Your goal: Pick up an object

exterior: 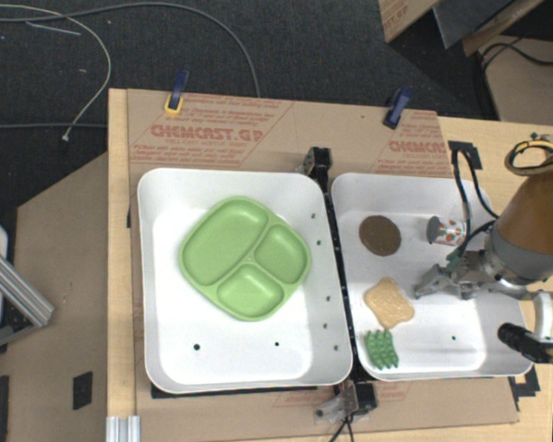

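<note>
1. Low in the right bin (408,366), toward the middle right of the frame, the hand (437,281) hangs from the grey-and-orange arm (532,229). Its dark fingers (425,286) look splayed, with nothing seen between them, so I read it as released.
2. Candidate objects all lie in that same bin: a brown round disc (380,235) at upper left of the bin, a small can-like item (445,232) just above the hand, a tan bread-shaped piece (389,303) just left of the hand, and a green spiky piece (380,348) at the bin's lower left edge.
3. At centre frame, the left bin (159,339) holds a green divided plate (245,256).
4. Judging from this, nothing has been lifted; closing on one object and raising it remains. The bread-shaped piece seems nearest the fingers.
</note>
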Robot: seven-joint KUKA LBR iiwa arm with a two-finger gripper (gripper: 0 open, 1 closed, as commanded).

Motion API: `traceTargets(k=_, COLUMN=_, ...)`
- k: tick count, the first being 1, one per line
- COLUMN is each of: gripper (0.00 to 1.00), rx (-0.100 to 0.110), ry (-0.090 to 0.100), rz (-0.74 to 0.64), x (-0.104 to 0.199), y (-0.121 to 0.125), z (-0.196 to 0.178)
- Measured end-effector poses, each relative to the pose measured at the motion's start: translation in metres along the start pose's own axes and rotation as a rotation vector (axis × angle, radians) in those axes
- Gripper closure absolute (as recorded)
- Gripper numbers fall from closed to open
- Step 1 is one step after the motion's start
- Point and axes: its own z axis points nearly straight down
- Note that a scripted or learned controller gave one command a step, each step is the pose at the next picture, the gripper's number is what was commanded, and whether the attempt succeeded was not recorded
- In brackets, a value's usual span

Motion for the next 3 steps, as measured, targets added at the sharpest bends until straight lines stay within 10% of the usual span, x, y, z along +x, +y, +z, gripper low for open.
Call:
traceTargets(k=1, gripper=1.0, rx=-0.003, ry=0.0, rz=0.0, x=0.0, y=0.001, z=-0.011)
traceTargets(k=3, gripper=1.0, rx=-0.008, ry=-0.004, rz=-0.002, x=0.004, y=0.005, z=-0.099)
